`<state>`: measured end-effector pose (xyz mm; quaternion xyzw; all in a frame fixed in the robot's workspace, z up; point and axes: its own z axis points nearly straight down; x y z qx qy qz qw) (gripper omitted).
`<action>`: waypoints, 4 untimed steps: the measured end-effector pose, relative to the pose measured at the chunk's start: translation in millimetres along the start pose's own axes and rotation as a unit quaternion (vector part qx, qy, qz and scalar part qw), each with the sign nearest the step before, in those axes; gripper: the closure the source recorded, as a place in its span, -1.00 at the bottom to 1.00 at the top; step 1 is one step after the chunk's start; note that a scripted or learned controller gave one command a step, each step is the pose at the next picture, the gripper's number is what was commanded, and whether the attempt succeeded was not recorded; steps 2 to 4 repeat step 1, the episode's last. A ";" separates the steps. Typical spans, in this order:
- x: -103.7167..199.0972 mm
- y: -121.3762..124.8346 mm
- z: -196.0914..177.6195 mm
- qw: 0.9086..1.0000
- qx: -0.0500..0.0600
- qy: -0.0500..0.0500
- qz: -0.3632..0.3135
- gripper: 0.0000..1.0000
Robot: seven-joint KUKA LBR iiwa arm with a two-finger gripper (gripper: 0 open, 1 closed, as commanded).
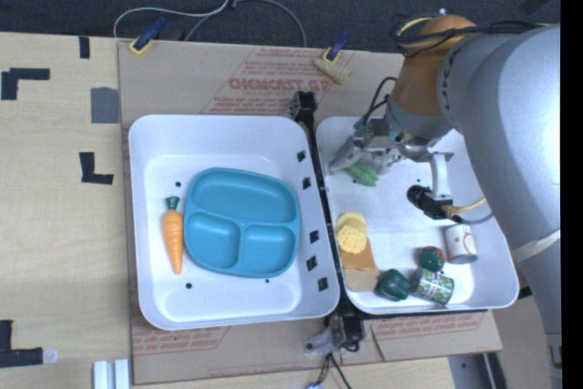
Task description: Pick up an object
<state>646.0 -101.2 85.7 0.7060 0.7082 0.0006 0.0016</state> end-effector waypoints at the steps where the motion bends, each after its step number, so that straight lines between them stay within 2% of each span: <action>1: -0.4 -0.9 -10.2 1.000 0.000 0.000 0.000 1.00; 4: -0.4 -0.9 -10.2 1.000 0.000 0.000 0.000 1.00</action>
